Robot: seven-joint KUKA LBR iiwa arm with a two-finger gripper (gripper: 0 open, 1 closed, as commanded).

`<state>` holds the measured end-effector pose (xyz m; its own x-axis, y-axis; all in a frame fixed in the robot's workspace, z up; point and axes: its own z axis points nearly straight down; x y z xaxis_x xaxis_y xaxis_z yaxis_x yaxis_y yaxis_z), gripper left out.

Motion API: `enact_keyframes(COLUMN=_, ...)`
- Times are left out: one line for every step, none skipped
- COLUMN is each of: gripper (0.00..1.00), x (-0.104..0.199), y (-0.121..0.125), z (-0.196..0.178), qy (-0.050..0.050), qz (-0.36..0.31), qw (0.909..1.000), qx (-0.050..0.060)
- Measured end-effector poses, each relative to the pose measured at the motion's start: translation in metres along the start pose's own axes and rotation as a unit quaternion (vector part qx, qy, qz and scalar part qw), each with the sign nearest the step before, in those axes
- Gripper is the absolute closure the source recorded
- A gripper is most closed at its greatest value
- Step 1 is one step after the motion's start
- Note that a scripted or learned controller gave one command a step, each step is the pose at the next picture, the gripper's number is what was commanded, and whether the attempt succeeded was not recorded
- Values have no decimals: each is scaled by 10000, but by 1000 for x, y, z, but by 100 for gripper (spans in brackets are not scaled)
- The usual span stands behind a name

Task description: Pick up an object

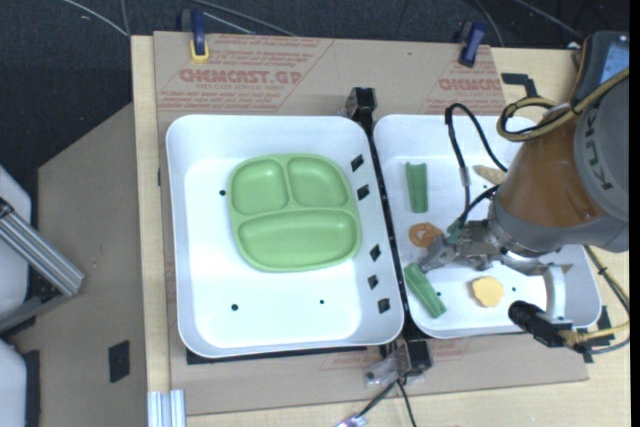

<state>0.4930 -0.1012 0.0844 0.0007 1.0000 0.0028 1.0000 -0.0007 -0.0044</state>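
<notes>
Item: short green plastic stick [423,291], at six o'clock in right bin [585,310]; light, stiff, slippery; grip mid-length. My end effector [445,255] nearby, aperture indiscernible.

Bulky rounded grey arm segment [600,185] with partial dark lettering on its shell, broad glossy orange-brown band [540,177] above the wrist, thin black cable [455,137] looping alongside, and small dark metal two-finger gripper [452,250].
</notes>
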Motion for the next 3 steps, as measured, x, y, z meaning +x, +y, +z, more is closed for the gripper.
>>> enact_keyframes(gripper=100, x=0, y=0, z=-11, qy=1, qz=6, qw=10000, qx=-10)
enact_keyframes(gripper=100, x=3, y=-1, z=-74, qy=-18, qz=-8, qw=10000, qx=-48)
enact_keyframes(gripper=100, x=3, y=0, z=-128, qy=-17, qz=-12, qw=10000, qx=-45)
